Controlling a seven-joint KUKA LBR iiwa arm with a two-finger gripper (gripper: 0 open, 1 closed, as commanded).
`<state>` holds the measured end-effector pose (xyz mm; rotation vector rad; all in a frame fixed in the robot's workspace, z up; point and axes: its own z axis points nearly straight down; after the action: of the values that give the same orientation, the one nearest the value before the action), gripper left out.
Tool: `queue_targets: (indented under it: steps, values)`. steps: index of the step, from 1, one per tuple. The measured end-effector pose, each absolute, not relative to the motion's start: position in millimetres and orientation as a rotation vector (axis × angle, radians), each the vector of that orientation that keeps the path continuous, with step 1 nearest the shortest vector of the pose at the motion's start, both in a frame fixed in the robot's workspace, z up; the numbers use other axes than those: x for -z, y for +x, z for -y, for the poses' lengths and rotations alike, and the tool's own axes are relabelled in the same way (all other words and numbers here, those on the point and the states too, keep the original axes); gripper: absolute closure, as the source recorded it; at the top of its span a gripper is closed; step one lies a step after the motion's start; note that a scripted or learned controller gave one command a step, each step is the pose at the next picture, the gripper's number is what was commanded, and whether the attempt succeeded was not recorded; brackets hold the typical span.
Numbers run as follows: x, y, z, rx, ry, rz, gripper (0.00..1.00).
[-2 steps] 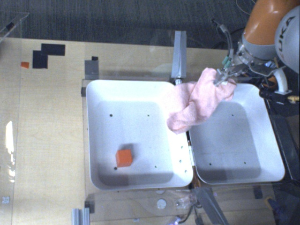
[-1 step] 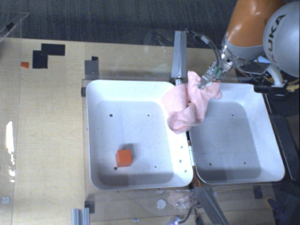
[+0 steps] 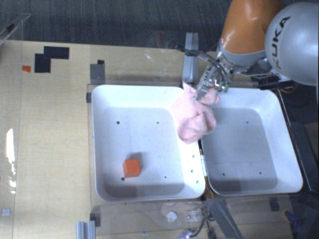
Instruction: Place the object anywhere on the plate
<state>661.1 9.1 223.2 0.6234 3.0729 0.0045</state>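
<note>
I see the two-finger gripper (image 3: 208, 89) on the grey KUKA arm (image 3: 279, 34) pinched shut on the top corner of a soft pink crumpled cloth (image 3: 193, 118), which hangs below it. The cloth dangles straight down from the fingers, its long axis running toward the near edge of the bench, and it hovers over the seam where the left white bin (image 3: 104, 133) meets the right white bin (image 3: 279, 133). I cannot make out a plate anywhere in either bin, so I judge the drop target uncertain. The cloth looks limp, fuzzy and bunched, wider at its lower end. A small orange block (image 3: 132, 168) sits in the left bin, well apart from the cloth.
</note>
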Motion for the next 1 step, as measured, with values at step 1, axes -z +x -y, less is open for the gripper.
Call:
queue_targets:
  steps: [1]
  values:
    - [-226.9, 667.1, -71.2, -0.007, 0.001, -3.130, 1.00]
